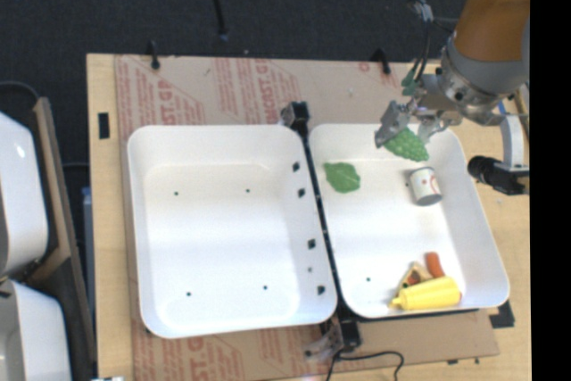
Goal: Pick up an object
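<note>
Over the right bin (482, 227), the claw (406, 128) partly hides a green object (409, 145).

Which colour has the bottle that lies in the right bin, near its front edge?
Yellow; the bottle shows best in the camera view.

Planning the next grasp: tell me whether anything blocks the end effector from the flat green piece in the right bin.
Nothing visible does. The end effector hangs over the right bin's far edge beside another green object; bare bin floor separates it from the flat green piece.
</note>
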Robot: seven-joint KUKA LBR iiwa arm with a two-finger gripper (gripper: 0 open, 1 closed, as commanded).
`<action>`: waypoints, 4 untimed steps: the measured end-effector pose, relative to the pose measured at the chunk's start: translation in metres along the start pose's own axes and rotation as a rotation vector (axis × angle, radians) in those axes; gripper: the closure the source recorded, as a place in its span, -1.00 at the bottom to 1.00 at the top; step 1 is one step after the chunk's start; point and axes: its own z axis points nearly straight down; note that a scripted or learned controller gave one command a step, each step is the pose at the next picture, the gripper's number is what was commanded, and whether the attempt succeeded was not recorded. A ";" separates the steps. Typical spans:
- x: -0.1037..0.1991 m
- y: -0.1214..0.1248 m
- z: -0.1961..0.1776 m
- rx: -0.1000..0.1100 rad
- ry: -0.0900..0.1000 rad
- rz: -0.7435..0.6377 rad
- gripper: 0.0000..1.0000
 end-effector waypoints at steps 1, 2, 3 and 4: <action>0.099 0.016 -0.029 0.002 0.001 -0.003 1.00; 0.090 -0.006 0.084 0.014 -0.002 0.007 1.00; 0.126 0.023 -0.004 -0.003 0.000 0.003 1.00; 0.103 0.034 -0.139 -0.007 0.000 -0.029 1.00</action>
